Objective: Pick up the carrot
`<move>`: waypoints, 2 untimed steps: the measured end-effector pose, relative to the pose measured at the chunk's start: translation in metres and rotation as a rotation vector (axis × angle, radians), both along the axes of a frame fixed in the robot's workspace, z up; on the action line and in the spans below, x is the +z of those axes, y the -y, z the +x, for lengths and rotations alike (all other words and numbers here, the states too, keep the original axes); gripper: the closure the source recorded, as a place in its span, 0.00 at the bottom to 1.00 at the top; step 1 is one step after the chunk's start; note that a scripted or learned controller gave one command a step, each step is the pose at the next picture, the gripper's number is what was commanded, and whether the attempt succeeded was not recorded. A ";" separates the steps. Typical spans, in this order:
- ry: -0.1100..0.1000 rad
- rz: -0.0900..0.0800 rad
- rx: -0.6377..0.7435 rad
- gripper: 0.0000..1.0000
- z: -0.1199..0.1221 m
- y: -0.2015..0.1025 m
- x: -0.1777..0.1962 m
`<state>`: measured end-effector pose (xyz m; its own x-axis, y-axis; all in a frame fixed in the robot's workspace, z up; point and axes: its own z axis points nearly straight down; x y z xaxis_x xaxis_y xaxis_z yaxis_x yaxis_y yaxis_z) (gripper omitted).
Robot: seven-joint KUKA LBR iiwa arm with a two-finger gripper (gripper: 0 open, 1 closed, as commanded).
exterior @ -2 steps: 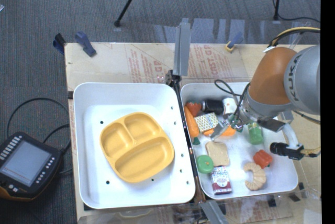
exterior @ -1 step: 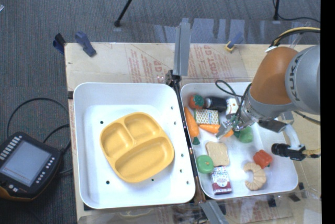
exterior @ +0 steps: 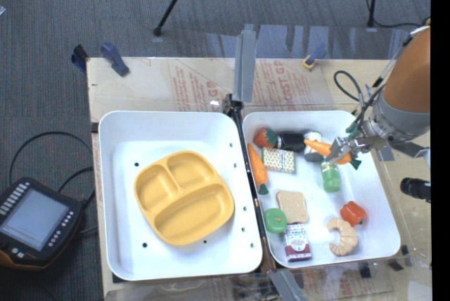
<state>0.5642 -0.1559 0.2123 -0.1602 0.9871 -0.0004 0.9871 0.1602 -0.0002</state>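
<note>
Two orange carrots show in the right bin [exterior: 383,187]. One carrot [exterior: 257,164] with a green end lies along the bin's left wall. A second carrot [exterior: 318,147] sticks out leftward from between the fingers of my gripper [exterior: 343,151], its green top [exterior: 355,164] showing on the other side. The gripper hangs over the upper right part of the bin, just above a green bottle [exterior: 330,177], and is shut on this second carrot. The arm comes in from the right.
The right bin also holds a black can [exterior: 290,142], a cracker box [exterior: 279,159], a bread slice [exterior: 292,206], a green disc [exterior: 275,221], a red packet [exterior: 298,242], a croissant [exterior: 343,236] and a red piece [exterior: 353,212]. A yellow divided plate [exterior: 184,195] lies in the left bin [exterior: 116,152].
</note>
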 end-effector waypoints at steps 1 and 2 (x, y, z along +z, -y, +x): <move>-0.001 0.001 0.080 1.00 0.017 -0.034 0.057; -0.015 0.004 0.238 1.00 0.050 -0.093 -0.033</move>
